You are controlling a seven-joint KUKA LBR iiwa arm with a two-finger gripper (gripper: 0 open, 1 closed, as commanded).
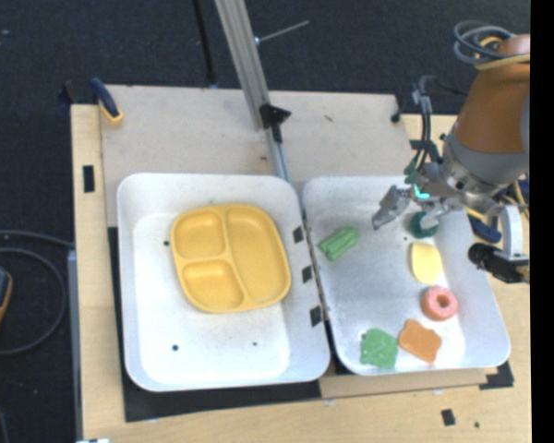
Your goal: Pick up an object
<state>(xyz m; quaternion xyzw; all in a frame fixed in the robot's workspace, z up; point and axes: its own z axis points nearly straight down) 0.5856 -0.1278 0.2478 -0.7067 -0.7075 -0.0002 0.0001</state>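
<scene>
Five toys in right bin [351, 358]; claw [408, 212] above, grasping nothing

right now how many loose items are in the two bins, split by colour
green: 2, a long piece and a leafy piece
yellow: 2, the divided tray and a pale piece
pink: 1, a ring
orange: 1, a chunk
total: 6
</scene>
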